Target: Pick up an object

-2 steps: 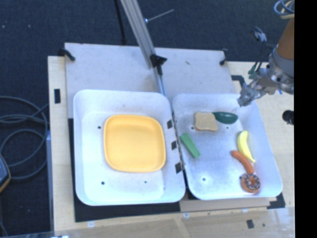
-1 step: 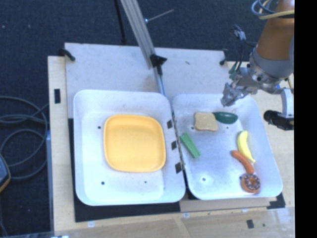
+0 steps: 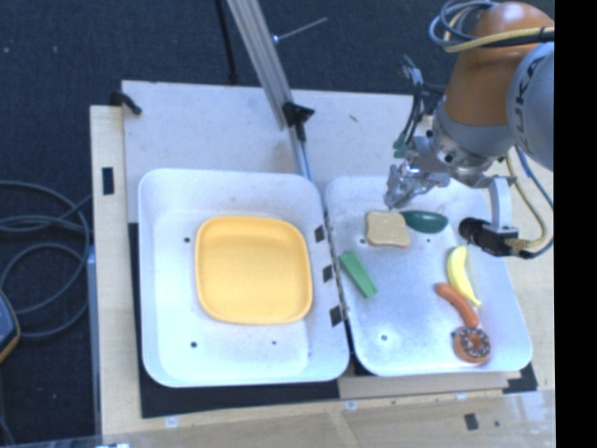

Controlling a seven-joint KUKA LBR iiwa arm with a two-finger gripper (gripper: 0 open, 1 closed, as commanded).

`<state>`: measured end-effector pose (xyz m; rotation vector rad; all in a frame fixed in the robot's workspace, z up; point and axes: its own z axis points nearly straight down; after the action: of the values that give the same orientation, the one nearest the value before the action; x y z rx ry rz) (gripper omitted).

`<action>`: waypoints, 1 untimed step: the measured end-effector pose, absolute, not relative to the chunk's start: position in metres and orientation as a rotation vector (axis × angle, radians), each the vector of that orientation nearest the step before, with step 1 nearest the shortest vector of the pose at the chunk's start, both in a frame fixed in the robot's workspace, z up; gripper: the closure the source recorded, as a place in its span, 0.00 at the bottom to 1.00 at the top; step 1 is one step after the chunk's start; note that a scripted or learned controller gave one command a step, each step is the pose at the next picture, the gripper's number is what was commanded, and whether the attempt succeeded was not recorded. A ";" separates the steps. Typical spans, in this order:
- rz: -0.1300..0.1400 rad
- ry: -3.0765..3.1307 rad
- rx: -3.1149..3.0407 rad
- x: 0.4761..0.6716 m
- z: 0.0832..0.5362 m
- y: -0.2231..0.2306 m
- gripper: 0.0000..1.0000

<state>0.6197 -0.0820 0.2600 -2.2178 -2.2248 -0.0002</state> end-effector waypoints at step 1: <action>-0.002 -2.225 -2.218 0.603 0.262 -0.032 1.00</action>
<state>0.6034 -0.0321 0.2623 -2.2177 -2.2254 -0.0024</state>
